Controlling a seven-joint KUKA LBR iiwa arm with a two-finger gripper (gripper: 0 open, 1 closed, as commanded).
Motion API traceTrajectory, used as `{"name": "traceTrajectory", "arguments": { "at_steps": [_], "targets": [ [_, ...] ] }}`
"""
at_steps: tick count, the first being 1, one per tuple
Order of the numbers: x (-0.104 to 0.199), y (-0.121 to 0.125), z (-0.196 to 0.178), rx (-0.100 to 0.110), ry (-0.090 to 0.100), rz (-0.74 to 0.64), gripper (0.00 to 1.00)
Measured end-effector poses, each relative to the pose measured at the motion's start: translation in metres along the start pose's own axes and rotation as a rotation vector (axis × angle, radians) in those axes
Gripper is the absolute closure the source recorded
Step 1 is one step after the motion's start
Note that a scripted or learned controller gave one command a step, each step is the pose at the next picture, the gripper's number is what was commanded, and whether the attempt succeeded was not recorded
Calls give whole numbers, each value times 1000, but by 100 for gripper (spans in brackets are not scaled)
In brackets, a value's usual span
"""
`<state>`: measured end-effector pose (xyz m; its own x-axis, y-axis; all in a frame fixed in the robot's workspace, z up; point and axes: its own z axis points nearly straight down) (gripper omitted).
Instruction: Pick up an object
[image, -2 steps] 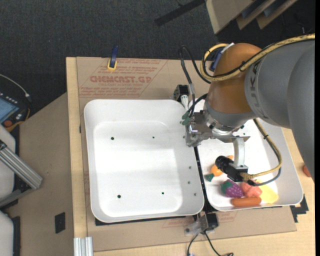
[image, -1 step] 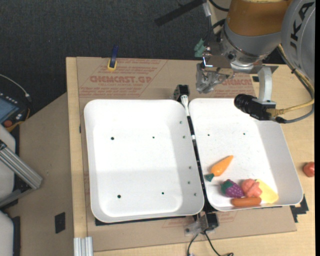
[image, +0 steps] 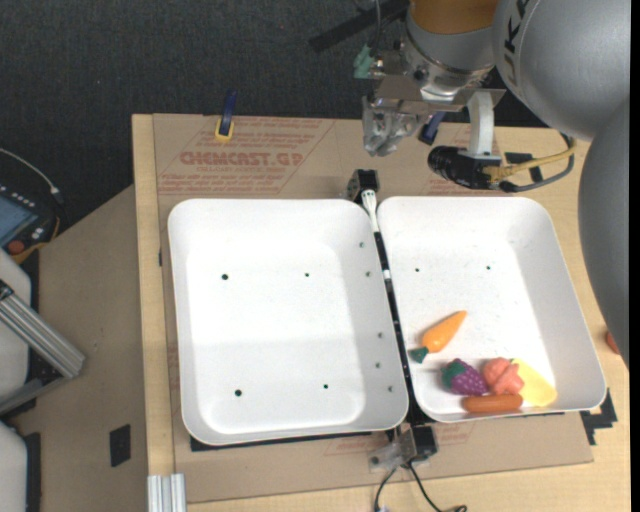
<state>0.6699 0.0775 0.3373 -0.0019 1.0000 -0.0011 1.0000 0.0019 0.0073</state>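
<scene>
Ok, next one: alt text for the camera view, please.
Two shallow white bins sit side by side; the right bin holds toy food near its front edge: a carrot, purple grapes, a sausage. The arm's hand hangs above the bench behind the bins, nowhere near the toys.

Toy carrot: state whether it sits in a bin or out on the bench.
In. The toy carrot lies on the floor of the right bin, apart from the other toy foods clustered at that bin's near edge.
</scene>
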Motion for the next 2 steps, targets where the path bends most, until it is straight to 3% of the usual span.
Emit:
{"name": "traceTrajectory", "arguments": {
  "at_steps": [2],
  "targets": [
    [0, -2, -22, -3, -2, 0, 100]
  ]
}}
